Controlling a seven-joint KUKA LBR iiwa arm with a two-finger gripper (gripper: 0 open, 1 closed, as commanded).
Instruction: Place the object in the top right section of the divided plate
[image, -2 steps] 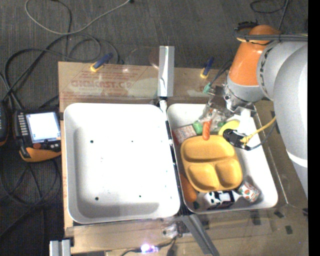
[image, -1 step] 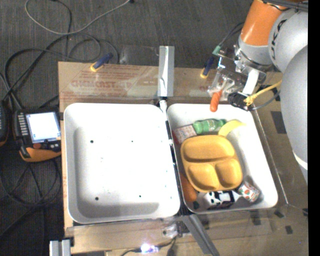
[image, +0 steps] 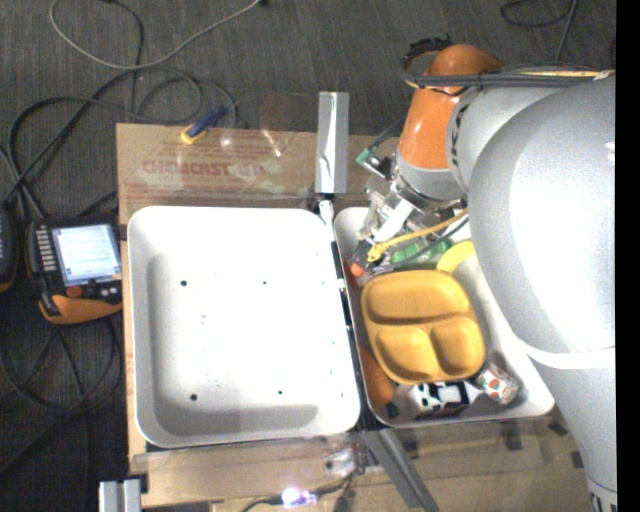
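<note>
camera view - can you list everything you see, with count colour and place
white bins: 2, white, side by side on the bench
divided plate: 1, yellow-orange, in the right bin
black and white object: 1, in the right bin, below the plate
yellow-green object: 1, right bin, above the plate, partly hidden
orange object: 1, right bin, at the plate's lower left edge
handheld screen device: 1, black and orange, on the floor left of the bench
cables: several, on the floor
arm: 1, grey with orange band, over the right bin
gripper: 1, above the plate's upper edge
</note>
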